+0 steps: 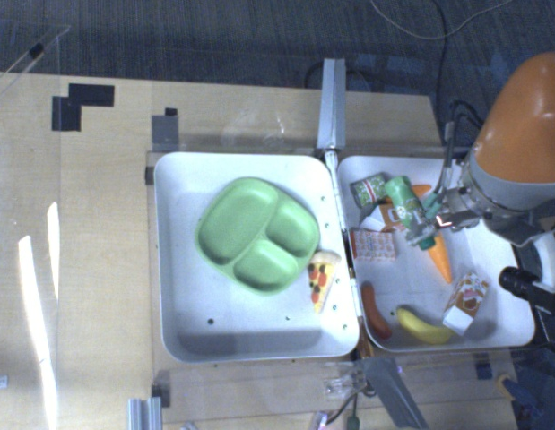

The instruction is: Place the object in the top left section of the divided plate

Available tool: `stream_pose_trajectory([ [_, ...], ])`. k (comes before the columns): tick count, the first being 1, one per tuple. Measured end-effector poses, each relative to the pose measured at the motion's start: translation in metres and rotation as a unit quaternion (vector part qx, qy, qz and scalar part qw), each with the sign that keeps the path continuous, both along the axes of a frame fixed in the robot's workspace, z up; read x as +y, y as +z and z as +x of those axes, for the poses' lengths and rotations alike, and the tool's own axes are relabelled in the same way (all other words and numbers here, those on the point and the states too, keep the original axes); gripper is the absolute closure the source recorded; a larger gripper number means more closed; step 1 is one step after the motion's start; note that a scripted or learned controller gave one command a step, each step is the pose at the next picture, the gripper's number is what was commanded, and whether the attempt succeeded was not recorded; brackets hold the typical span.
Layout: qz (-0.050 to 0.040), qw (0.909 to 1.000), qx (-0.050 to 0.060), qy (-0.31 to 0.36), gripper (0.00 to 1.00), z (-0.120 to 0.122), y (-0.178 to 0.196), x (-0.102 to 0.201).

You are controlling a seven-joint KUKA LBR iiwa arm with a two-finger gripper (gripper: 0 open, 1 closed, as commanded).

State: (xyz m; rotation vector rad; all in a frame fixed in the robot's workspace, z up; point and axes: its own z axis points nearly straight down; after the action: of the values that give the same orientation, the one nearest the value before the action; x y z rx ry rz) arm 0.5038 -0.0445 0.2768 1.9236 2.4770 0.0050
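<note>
Gripper [431, 220] sits low over the right bin [519, 334], centre-right of frame, in among the clutter at that bin's upper left; I can't tell its state from this angle. It hangs right by a green bottle [402, 200] and the top of an orange carrot [437, 253], with a green packet [368, 189] and a red-and-white printed packet [375, 244] just left of them. Which one is the task object I can't say; my guess is bottle or carrot, since those are nearest the tool. Target is the green divided plate [258, 233] in the left bin [183, 330], middle of frame; it lies turned at an angle, so I'd judge the top left section to be the large lobe toward the upper left. A pizza slice [322, 278] lies just beside the plate's lower right edge, off the plate. To do this grab well I'd want a clean hold on one item only, lift straight clear of the neighbours, cross the bin wall high, then lower over the large lobe, not the ridge. Lower right bin also holds a banana [424, 326], a sausage [372, 307] and a small carton [465, 298]. Bench is pale wood, dark carpet across the top of frame, a cable looping at upper right.
</note>
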Motion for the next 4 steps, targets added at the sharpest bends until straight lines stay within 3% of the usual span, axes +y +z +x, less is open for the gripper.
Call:
stream_pose_trajectory([
  [1,0.0003,0.9982,0.001,0.061,1.00,0.075,0.000,0.055],
  [2,0.0007,0.9994,0.001,0.034,1.00,0.065,-0.032,0.110],
  [3,-0.0004,0.9917,0.000,0.128,1.00,0.129,-0.029,0.025],
  [4,0.0004,0.9946,0.001,0.104,1.00,0.074,-0.070,0.082],
])
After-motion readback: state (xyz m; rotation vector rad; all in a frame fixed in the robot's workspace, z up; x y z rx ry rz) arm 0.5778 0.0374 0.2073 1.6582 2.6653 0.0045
